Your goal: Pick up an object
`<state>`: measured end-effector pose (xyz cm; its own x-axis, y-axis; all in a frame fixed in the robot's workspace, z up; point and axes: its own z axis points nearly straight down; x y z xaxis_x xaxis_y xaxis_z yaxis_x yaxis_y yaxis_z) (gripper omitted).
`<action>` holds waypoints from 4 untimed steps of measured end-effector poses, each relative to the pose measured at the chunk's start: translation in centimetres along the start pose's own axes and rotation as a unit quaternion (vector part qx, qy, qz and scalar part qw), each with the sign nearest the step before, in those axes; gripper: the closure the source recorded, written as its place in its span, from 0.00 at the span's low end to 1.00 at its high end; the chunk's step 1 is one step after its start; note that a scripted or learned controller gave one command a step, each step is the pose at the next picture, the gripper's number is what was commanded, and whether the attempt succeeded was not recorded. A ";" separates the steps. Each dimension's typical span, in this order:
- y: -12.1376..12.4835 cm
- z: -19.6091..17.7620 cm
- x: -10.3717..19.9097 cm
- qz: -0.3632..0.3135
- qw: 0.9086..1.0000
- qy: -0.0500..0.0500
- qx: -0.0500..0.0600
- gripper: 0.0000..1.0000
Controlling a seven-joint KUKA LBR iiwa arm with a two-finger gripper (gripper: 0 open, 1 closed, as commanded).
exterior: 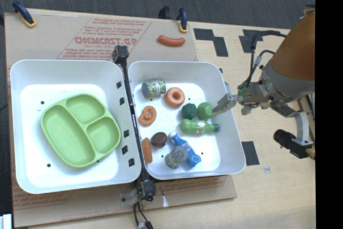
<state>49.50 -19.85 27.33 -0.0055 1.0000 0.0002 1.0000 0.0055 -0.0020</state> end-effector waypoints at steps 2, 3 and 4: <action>7.2 18.2 2.8 -0.002 1.000 0.000 0.001 0.00; 7.3 17.1 2.8 -0.003 1.000 0.000 0.001 1.00; -1.3 4.8 4.3 0.001 1.000 0.000 -0.002 1.00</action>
<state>48.21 -15.58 22.49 -0.0041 1.0000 -0.0006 1.0000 0.0041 0.0015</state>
